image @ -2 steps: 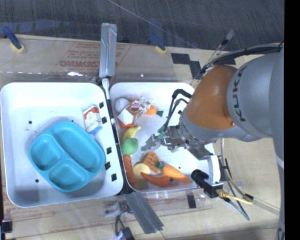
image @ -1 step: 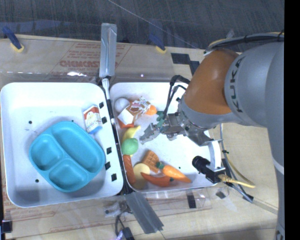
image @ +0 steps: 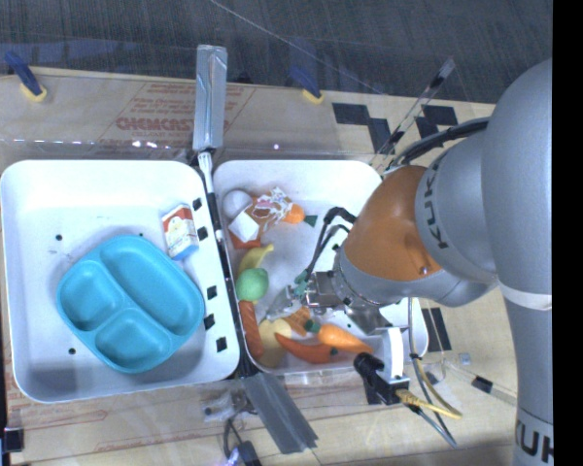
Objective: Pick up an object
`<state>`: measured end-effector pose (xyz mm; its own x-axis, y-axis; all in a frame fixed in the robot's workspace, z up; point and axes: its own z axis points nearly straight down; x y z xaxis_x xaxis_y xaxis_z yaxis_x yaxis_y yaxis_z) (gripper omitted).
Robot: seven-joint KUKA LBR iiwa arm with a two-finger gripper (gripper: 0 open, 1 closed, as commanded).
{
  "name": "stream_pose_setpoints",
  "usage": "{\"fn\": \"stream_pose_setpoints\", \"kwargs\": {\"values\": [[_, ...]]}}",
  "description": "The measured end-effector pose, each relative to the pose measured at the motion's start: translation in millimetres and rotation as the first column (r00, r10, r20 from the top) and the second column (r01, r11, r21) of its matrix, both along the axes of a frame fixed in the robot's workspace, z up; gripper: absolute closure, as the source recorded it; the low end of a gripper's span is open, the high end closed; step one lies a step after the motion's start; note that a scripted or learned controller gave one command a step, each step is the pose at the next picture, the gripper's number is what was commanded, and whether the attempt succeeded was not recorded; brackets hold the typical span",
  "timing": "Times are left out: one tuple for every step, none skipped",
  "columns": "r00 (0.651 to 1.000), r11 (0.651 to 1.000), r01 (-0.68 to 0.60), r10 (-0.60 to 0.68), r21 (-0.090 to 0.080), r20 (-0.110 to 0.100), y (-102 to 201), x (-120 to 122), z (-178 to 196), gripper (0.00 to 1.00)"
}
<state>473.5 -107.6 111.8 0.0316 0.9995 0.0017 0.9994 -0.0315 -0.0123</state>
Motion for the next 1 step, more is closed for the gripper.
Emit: {"fn": "stream_pose_setpoints", "kwargs": {"values": [[0.976, 0.976, 0.216, -0.216, -0.002, 0.011, 35.5, 3.4, 80.0, 0.00]]}}
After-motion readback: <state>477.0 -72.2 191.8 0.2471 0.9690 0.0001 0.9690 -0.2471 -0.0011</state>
